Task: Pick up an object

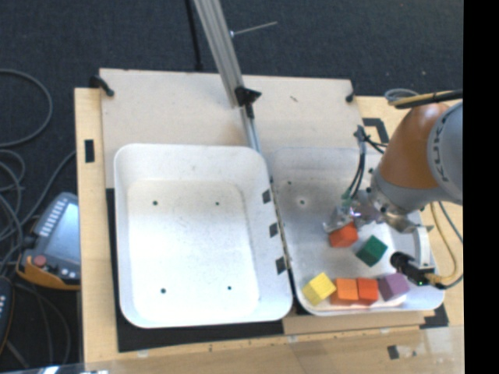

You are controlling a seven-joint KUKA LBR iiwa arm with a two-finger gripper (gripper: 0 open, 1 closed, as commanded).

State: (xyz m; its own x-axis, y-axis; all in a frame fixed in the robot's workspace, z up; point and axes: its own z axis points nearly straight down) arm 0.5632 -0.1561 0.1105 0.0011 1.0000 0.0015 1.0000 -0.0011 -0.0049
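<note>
The left bin (195,236) lay open all over. In the right bin (300,185) the upper-left floor was free, while blocks crowded its lower edge: yellow block (319,287), two orange blocks (357,291) (side by side), purple block (394,286), with a green block (372,251) just above.

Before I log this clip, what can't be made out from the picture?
- End effector in the camera view: too small and blurred to show its grip on the red-orange block.
- Arm: cut off by the right edge.
- Right bin: far right wall hidden under the arm.
</note>
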